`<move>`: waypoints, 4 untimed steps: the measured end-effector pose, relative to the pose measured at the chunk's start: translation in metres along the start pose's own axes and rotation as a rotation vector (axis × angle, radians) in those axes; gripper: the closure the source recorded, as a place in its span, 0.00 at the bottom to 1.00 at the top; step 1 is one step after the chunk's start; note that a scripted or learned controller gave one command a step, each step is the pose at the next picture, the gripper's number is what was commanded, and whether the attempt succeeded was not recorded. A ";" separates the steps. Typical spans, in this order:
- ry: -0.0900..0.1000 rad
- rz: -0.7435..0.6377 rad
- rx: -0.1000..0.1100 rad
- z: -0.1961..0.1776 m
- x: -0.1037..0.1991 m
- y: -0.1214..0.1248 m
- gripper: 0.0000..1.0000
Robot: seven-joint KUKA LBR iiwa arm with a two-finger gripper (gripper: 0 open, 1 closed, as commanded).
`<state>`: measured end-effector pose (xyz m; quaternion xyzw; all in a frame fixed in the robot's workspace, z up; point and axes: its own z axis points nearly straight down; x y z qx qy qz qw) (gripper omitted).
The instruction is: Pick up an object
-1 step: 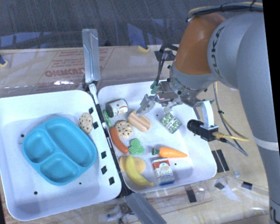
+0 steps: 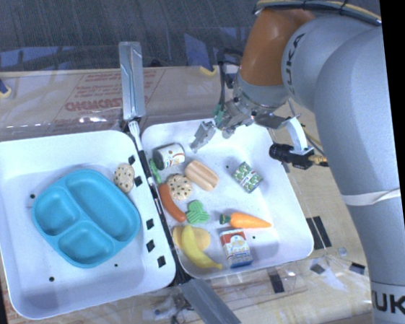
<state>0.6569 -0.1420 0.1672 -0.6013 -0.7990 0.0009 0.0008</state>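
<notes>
The two-finger gripper [image 2: 203, 133] hangs over the upper part of the right shallow white bin [image 2: 289, 206]; its grey fingers [image 2: 200, 131] stand slightly apart with nothing between them. Just beside and below the fingertips lies a small cylindrical can with a dark label [image 2: 169, 156], apart from the gripper. Below the can rest a tan hot-dog bun [image 2: 202, 174] and a round speckled cookie [image 2: 179, 187], the two close together. An orange-red sausage-shaped piece [image 2: 171, 202] lies along the bin's left wall, with a green leafy toy vegetable [image 2: 197, 211] just beside it. Nearer the front edge sit a yellow banana [image 2: 195, 247], a small red-and-white carton [image 2: 235, 247] and an orange carrot with a green top [image 2: 247, 220]. A small green patterned packet [image 2: 247, 176] lies apart at the right of the bin. Behind the gripper, the grey arm with its orange band [image 2: 274, 40] enters from the right. The left shallow white bin [image 2: 28, 286] holds a blue three-compartment plastic tray [image 2: 85, 217]; a second speckled cookie [image 2: 124, 177] rests beside the tray's upper right corner, near the divider between the bins.
</notes>
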 end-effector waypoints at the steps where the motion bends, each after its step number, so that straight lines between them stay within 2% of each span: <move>1: -0.001 -0.017 -0.004 0.073 0.023 -0.017 0.00; 2: -0.001 -0.019 -0.004 0.063 0.023 -0.016 1.00; 3: -0.002 -0.119 -0.016 -0.067 0.123 0.015 1.00; 4: 0.001 -0.041 0.002 -0.071 0.141 0.004 1.00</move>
